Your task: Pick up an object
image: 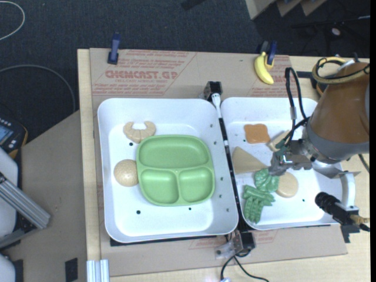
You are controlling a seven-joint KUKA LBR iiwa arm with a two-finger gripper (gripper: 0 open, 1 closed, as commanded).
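Observation:
My gripper [277,164] hangs low in the right bin [305,215], at the end of the grey and orange arm [343,119] that comes in from the right. It is right above the top of a green leafy toy [258,197], and whether they touch cannot be told. A beige round disc [288,187] lies just to the gripper's lower right. To its left is a tan wedge [245,157], and behind that an orange square piece [256,133].
The left bin [111,122] holds a green divided plate [175,169], a pale croissant-shaped piece [139,131] and a round tan cookie [125,172]. A yellow banana [264,70] lies on the bench behind the right bin. Black cables [292,96] run along the arm.

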